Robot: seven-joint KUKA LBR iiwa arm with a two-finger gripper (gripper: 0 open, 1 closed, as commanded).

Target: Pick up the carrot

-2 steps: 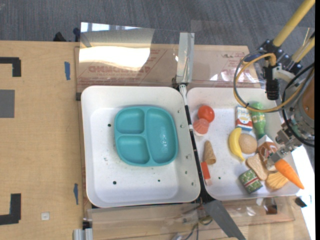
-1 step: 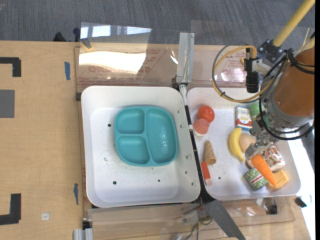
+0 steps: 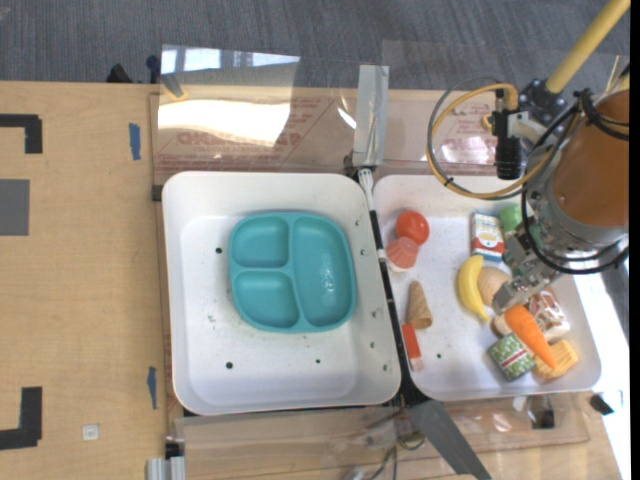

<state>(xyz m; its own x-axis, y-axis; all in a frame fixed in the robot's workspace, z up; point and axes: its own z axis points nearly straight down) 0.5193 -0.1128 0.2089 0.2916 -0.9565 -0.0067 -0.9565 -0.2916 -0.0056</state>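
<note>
Carrot [image 3: 528, 333] lies in my right bin [image 3: 445, 268], toward its near right corner, its orange body slanting from upper left to lower right. It rests among a crowd of other toy foods: a green can [image 3: 510, 358] touches it on the near left side, a yellowish waffle-like piece [image 3: 562, 358] sits under its lower end, and a small printed packet [image 3: 551, 313] lies just to its right.

My gripper [image 3: 518, 286] hangs just above the carrot's far end, coming down from my wrist at the right of the scene. I cannot tell from this angle how it is set, and nothing is visibly caught in it. A beige rounded item [image 3: 491, 285] and a banana [image 3: 470, 286] sit just left of it, the banana curving along the beige piece. A small carton [image 3: 487, 236] with a blue and white label stands farther back, with something green [image 3: 511, 216] beside it, partly hidden by my wrist.

Farther left in the same bin are a red tomato [image 3: 411, 226], a pink cup-like piece [image 3: 402, 254] touching it on the near side, an ice cream cone [image 3: 419, 305], and a thin red and white stick [image 3: 411, 345] along the bin's left wall.

My left bin [image 3: 190, 298] bears a teal divided plate [image 3: 293, 271] in its middle, well apart from the carrot.
</note>
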